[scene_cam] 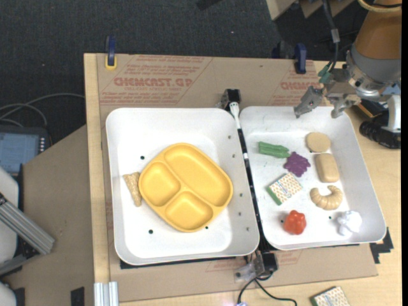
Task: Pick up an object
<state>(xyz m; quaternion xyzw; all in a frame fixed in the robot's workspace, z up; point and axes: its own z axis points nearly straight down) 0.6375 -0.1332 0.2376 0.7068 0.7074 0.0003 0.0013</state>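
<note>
**End effector parked above the right bin, nothing grabbed**

So here's the setup. Two white bins sit side by side on the surface (pixel 191 75), which is covered by a brown sheet with red lettering. The left bin (pixel 127 132) has a yellow divided plate (pixel 185 187) with three compartments sitting roughly in its middle, tilted a bit diagonally. A small tan waffle-looking piece (pixel 133 187) lies just beside the plate's left edge, touching or nearly touching it.

The right bin (pixel 363 171) has all the small stuff: a green pickle-shaped thing (pixel 273 149) near the upper left, a purple grape bunch (pixel 296 164) just beside it, a tan round bun (pixel 317 141) near the top, and a tan oblong bread piece (pixel 326 167) right below the bun. Lower down there's a checkered box with a green edge (pixel 284 187), a croissant (pixel 327 197), a red pepper-like object (pixel 294 222) and a white crumpled thing (pixel 349 222) by the lower right corner.

The arm comes in from the top right, orange band visible. The end effector (pixel 322 104) hangs over the far rim of the right bin, up and away from the objects. Its two fingers are spread apart, one (pixel 306 102) pointing left and down, the other on the right, with nothing between them. The nearest item is the bun, and it's clearly apart from the fingers.
</note>
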